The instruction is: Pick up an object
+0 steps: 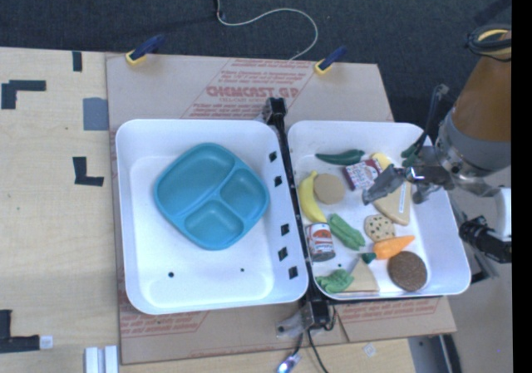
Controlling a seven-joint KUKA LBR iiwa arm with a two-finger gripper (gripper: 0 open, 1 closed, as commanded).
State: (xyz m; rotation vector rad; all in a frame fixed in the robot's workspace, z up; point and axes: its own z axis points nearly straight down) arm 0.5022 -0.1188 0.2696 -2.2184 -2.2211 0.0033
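Observation:
The right bin (438, 222) holds several toy foods: a banana (310, 198), a round tan biscuit (329, 188), a green chili (341, 157), a snack packet (361, 174), a green pickle (346, 231), a small can (320, 242), a chip cookie (378, 226), a carrot (392, 246), a brown disc (407, 271) and a sandwich wedge (362, 280). My gripper (401, 185) hangs open over the bin's right half, just above a tan bread slice (397, 208). Nothing sits between its fingers (381, 186).
The left bin (141, 280) carries a blue divided plate (211, 195). A black clip ridge (286, 197) separates the two bins. The arm's grey and orange body (486, 114) stands over the right bin's far right edge. A cable (274, 16) loops behind the bench.

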